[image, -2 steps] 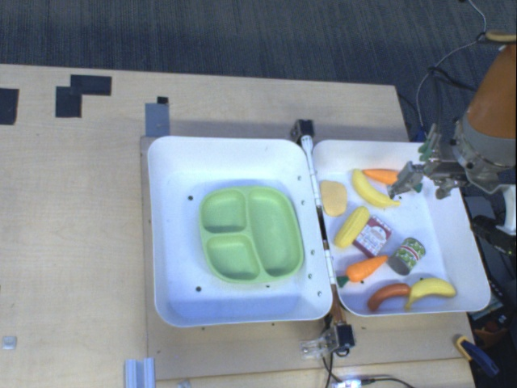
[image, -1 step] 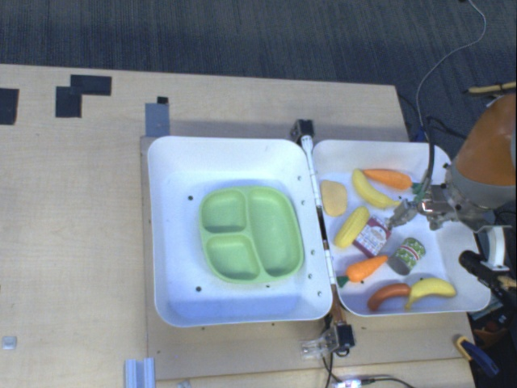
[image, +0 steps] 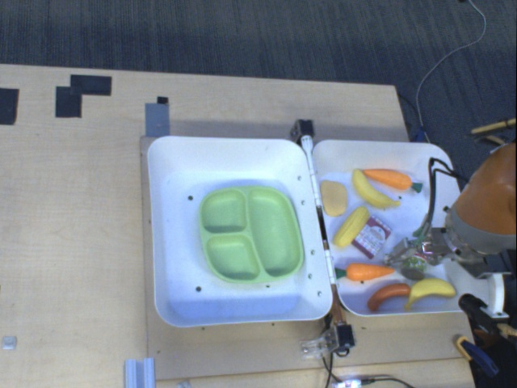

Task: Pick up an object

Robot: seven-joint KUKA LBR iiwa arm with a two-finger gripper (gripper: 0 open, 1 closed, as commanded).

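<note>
The right bin point(image: 436, 153) holds several toy foods. Along its far side lie an orange carrot point(image: 389, 178) and a yellow banana point(image: 373, 191), with a pale yellow piece point(image: 333, 197) to their left. Nearer the middle are a yellow oblong piece point(image: 351, 226) and a red packet point(image: 372, 238). At the near side lie a second carrot point(image: 370, 272), a reddish-brown sausage point(image: 388, 295) and another banana point(image: 430, 288). My gripper point(image: 410, 259) hangs low in this bin, just right of the red packet and above the near carrot and banana. Something small and greenish lies under it.
The left bin point(image: 174, 217) holds a green divided plate point(image: 250, 233). A black clamp point(image: 304, 128) sits on the divider between the bins. The grey and orange arm point(image: 485, 208) covers the right bin's right edge. Cables run at the near edge point(image: 335, 342).
</note>
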